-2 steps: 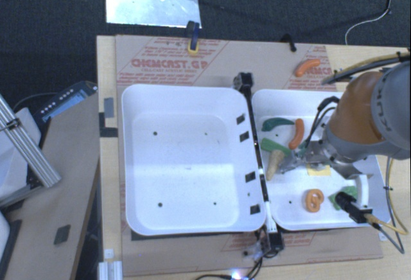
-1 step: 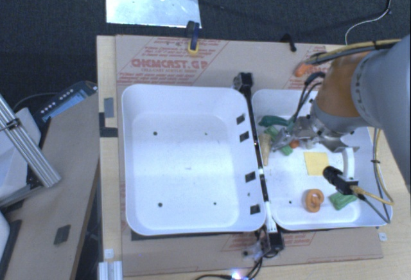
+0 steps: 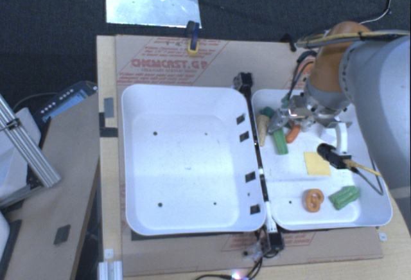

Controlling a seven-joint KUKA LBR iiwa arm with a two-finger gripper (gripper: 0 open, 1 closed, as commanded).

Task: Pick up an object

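My gripper (image 3: pixel 287 121) is low over the back left part of the right bin (image 3: pixel 369 213), with the grey arm and its orange band (image 3: pixel 331 57) behind it. Right beneath it lie a green cylinder (image 3: pixel 280 142) and a small orange carrot-like piece (image 3: pixel 293 135). A cream cone-shaped piece (image 3: pixel 263 126) and a teal bit (image 3: pixel 267 112) lie just to its left by the bin wall. Nearer the front are a yellow flat square (image 3: pixel 317 164), an orange ring-shaped piece (image 3: pixel 313 200) and a green ridged piece (image 3: pixel 344 196). The gripper body hides whatever is directly under it.
The left bin (image 3: pixel 138 102) sits beside the right one, with black clips (image 3: pixel 244 137) along the shared wall. A black cable with a yellow end (image 3: pixel 347 161) hangs off the wrist over the right bin. A cardboard sheet (image 3: pixel 170 63) lies under both bins.
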